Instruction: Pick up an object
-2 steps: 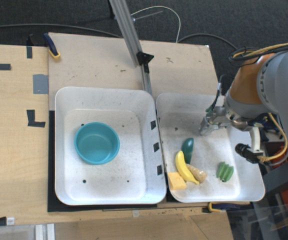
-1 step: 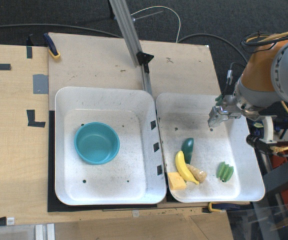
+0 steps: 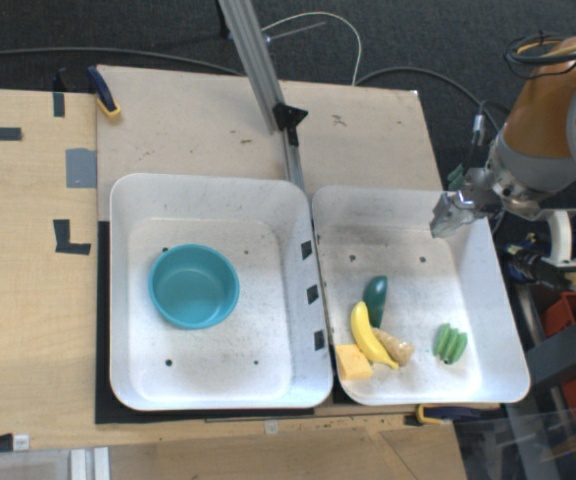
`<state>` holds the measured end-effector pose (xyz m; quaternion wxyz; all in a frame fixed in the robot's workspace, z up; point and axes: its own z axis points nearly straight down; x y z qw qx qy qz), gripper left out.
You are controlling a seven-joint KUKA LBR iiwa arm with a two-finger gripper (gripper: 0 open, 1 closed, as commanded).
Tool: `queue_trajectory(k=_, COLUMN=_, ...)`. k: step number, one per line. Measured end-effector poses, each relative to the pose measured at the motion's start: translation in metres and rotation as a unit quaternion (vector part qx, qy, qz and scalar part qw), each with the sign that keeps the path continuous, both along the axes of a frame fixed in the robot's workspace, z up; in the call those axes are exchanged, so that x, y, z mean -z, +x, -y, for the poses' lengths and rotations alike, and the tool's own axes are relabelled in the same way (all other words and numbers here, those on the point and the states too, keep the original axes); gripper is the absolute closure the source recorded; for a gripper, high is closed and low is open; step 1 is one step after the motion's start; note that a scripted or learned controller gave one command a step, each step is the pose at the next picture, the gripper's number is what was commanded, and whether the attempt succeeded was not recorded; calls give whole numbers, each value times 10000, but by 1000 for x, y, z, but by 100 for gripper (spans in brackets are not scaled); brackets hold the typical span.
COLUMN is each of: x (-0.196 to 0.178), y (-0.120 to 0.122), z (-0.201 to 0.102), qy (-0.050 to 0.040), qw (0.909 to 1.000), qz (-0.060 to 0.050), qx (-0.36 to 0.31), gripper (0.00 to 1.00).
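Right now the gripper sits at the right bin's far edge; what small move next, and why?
Probably bring the gripper toward the near end of the right bin, over the green object. The gripper hangs at the bin's far right rim with nothing under it, while that green piece lies apart from the banana cluster, so it looks the easiest pick.

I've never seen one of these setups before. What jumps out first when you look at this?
The teal bowl stands alone in the left bin, the brightest thing there. In the right bin, near its front edge, lies a small cluster: a yellow banana, a dark green piece just behind it and a green toy off to the right. The gripper hangs over that bin's far right corner.
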<state>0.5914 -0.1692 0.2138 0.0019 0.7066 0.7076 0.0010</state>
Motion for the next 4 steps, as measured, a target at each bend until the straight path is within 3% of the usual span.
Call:
queue_trajectory(k=2, x=0, y=-27, z=-84, qy=14, qw=10000, qz=-36, qx=-17, gripper=100)
queue_trajectory(k=3, x=8, y=-40, z=-136, qy=16, qw=10000, qz=-40, qx=-22, gripper=100)
queue_trajectory(k=4, x=-7, y=-49, z=-194, qy=16, qw=10000, qz=-28, qx=-35, gripper=100)
